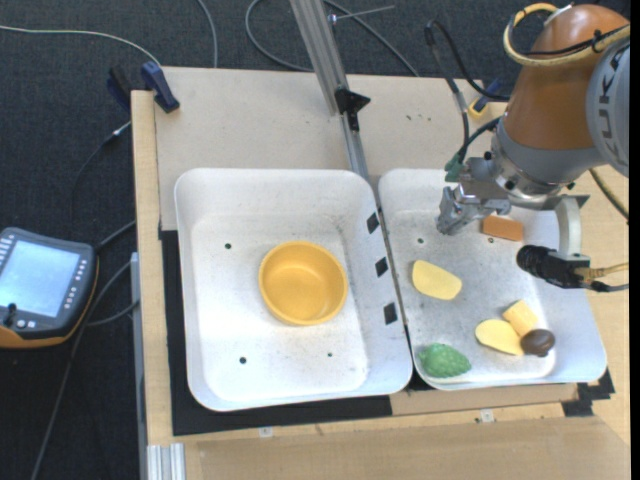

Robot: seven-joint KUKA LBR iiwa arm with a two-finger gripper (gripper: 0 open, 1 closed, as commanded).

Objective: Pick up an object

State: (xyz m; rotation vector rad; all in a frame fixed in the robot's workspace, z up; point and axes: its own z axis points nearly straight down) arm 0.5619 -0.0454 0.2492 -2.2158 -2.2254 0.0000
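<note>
My gripper point(452, 214) hangs over the far part of the right bin point(590, 343), its metal fingers pointing down. An orange block point(501, 228) lies just to its right, partly under the wrist. Below the gripper a pale yellow oval piece point(436, 280) rests on the bin floor, apart from the fingers. Further toward the front lie a yellow wedge point(497, 336), a small yellow cylinder point(520, 317), a brown ball point(538, 342) and a green lumpy piece point(443, 360). A yellow bowl point(302, 283) sits in the left bin point(200, 208).
A slanted metal post point(328, 58) rises behind the bins. A black cable connector point(545, 264) hangs off the arm over the right bin. A teach pendant point(40, 286) lies on the floor at left. Cables run across the dark carpet at the back.
</note>
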